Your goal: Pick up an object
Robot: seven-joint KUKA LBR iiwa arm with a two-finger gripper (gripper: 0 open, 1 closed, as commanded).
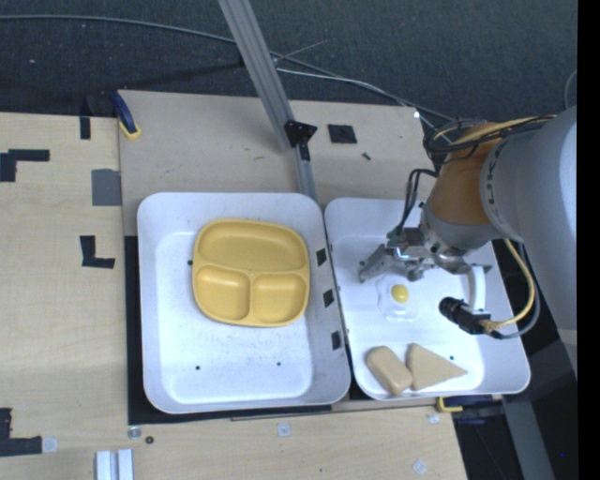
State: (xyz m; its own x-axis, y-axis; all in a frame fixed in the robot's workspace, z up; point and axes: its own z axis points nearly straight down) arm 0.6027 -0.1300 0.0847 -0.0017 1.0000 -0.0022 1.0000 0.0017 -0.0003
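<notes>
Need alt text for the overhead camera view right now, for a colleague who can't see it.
A grey robot arm reaches from the right, its gripper poised just above a small yellow object in the right bin, with two tan food pieces near the bin's front edge. The left bin holds a yellow divided plate.

Surface (56,309): pale wood, black tape marks at left. Metal pole (267,80) slanting from far edge. Blue-and-yellow clamp (125,114) at far left corner. Dark cables (141,28) trailing beyond far edge
</notes>
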